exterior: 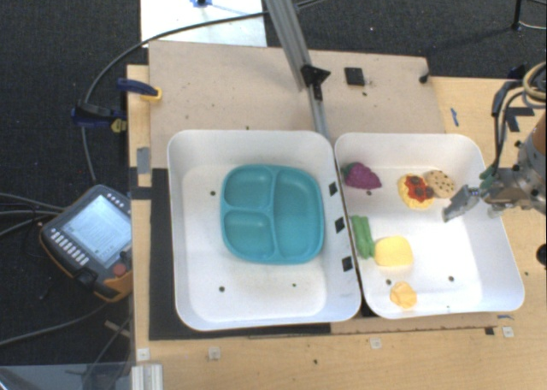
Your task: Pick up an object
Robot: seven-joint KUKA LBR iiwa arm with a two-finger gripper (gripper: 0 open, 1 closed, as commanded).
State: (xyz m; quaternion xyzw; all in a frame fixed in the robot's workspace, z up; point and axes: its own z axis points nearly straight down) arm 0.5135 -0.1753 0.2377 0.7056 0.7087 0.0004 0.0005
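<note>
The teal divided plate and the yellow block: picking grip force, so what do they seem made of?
Teal divided plate: looks like matte moulded plastic, uniform colour, rounded compartment ridges. Yellow block: probably plastic or foam toy food, smooth and even; which one is unclear.

No text, label or number is legible on anything here
</note>
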